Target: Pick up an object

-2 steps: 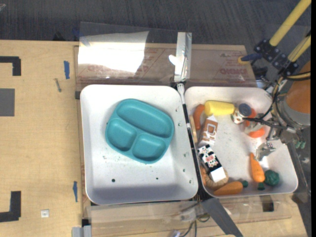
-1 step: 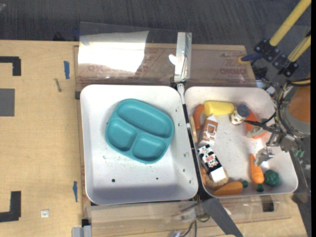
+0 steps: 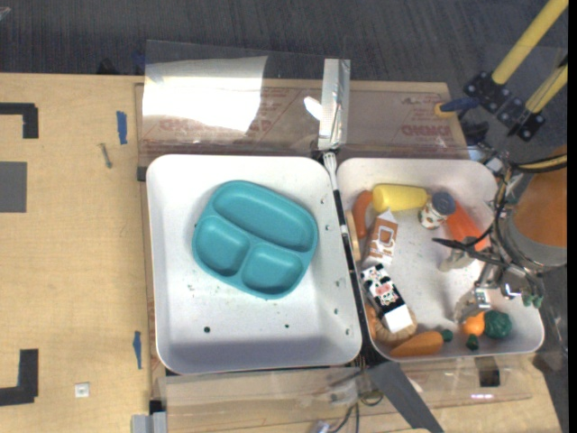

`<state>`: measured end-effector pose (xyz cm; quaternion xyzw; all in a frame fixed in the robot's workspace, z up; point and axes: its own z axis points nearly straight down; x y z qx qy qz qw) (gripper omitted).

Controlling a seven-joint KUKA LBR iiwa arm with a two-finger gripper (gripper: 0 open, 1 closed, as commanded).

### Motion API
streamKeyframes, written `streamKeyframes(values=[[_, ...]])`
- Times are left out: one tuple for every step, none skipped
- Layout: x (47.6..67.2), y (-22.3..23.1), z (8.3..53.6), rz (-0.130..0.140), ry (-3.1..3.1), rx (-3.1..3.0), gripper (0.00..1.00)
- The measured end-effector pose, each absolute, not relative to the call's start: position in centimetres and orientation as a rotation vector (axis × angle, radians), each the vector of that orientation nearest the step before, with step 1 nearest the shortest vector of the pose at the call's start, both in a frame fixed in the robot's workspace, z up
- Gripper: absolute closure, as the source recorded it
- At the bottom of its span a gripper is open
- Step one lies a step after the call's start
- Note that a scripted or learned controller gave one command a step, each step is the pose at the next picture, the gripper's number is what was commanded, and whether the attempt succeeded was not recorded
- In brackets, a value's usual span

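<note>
The bench (image 3: 63,242) is a light wooden surface with black corner marks near its left edge.

The left bin (image 3: 171,332) sits on the bench and holds one item: a teal divided plate (image 3: 256,237) with three compartments, lying flat and slightly rotated, near the bin's centre.

The right bin (image 3: 424,269) stands directly beside the left bin, and their inner rims touch. Along its left wall lies an orange carrot-shaped toy (image 3: 361,215), with a small brown-and-white carton (image 3: 382,236) just beside it. Below the carton lies a black-and-white cow-patterned carton (image 3: 386,298), tilted toward the lower right. A second orange carrot-shaped piece (image 3: 416,342) lies along the front wall, touching the lower end of the cow-patterned carton. Near the back wall lies a yellow block (image 3: 399,197) on its side, with a small round white-and-blue object (image 3: 440,207) just to its right and an orange-red piece (image 3: 464,225) beside that.

The gripper (image 3: 482,291) hangs low over the right part of the right bin, below the arm's orange band (image 3: 545,215). The finger position cannot be determined: the gripper's dark linkages obscure it. A small orange fruit (image 3: 472,327) and a green object (image 3: 499,324) lie in the front right corner, just beside the gripper's lower end; contact cannot be confirmed
</note>
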<state>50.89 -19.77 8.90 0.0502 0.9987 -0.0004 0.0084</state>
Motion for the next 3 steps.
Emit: streamKeyframes(values=[[49.8, -19.1, 8.9, -0.007, 3.125, 0.103, 0.0], [49.6, -16.1, 11.2, -0.002, 3.13, -0.153, 0.0], [50.8, -21.2, 13.6, -0.004, 3.116, -0.332, 0.0]])
